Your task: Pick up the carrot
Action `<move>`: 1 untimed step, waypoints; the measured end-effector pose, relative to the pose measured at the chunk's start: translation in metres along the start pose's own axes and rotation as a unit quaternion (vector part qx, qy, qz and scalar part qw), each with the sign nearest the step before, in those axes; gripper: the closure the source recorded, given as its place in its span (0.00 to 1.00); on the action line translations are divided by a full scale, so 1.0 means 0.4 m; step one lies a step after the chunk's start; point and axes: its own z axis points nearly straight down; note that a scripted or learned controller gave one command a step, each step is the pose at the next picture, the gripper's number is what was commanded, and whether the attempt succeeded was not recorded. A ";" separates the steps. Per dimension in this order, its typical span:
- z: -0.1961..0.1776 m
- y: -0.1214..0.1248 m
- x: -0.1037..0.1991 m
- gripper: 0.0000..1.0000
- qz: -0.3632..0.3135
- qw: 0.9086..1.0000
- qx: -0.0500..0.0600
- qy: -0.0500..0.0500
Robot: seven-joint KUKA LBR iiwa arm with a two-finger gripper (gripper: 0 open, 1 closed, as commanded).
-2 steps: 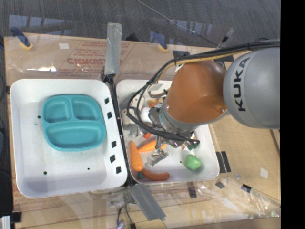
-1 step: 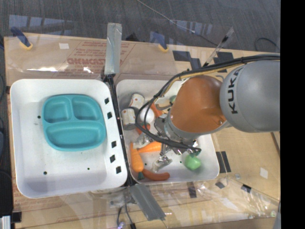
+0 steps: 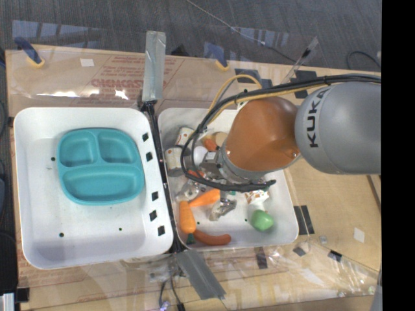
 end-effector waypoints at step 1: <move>-0.025 0.000 -0.006 1.00 -0.002 1.000 0.000 -0.001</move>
